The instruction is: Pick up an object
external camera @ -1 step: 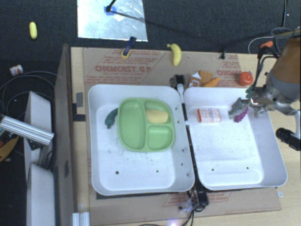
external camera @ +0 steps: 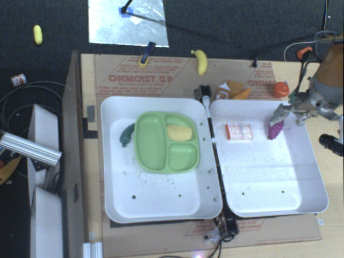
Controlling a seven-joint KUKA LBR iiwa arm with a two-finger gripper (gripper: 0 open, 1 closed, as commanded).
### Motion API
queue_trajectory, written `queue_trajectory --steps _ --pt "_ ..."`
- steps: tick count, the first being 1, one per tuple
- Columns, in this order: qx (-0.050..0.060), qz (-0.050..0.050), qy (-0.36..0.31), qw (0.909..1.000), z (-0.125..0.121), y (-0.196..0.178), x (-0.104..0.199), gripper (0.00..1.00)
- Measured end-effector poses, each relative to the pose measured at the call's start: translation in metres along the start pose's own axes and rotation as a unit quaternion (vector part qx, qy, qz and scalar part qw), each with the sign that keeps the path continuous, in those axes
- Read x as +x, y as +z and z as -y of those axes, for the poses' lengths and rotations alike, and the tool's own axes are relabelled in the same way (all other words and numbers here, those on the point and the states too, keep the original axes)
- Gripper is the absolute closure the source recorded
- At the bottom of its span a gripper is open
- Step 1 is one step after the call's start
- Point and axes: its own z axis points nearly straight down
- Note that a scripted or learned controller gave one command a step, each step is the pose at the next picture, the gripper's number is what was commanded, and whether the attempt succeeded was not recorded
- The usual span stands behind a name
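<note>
Two bins sit side by side on the tabletop, and our action is all in the right bin (external camera: 301,198). We've got the arm (external camera: 329,74) reaching in from three o'clock, its jaws (external camera: 288,113) hanging over the bin's upper right part. Whether those jaws are spread or pressed together, we can't tell from this angle.

Just below them, at about seven o'clock from the tips, lies a small purple object (external camera: 275,128). It looks touching or very nearly touching the metal, but we can't see it between the fingers, so we won't call it held. Its long axis runs from roughly one o'clock down to seven, tilted a little off vertical in the picture.

Further out at nine o'clock from the purple piece, well apart from it, rests a small red-and-white packet (external camera: 238,131), lying flat with its long side running three to nine.

Our read: the purple object is the nearer target, and the coming move turns on dropping slightly toward seven o'clock and closing across its narrow width.

Over in the left bin (external camera: 121,198), a green tray (external camera: 161,149) waits far from play.
</note>
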Motion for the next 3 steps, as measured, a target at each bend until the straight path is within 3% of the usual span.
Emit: queue_trajectory --steps 1,2,3 --pt "0.003 -0.002 -0.003 1.0 -0.012 0.086 0.013 0.0" --pt "-0.001 -0.001 -0.004 1.0 -0.014 0.07 0.012 1.0" --pt "0.016 -0.002 -0.003 0.9999 -0.036 0.056 0.061 1.0"
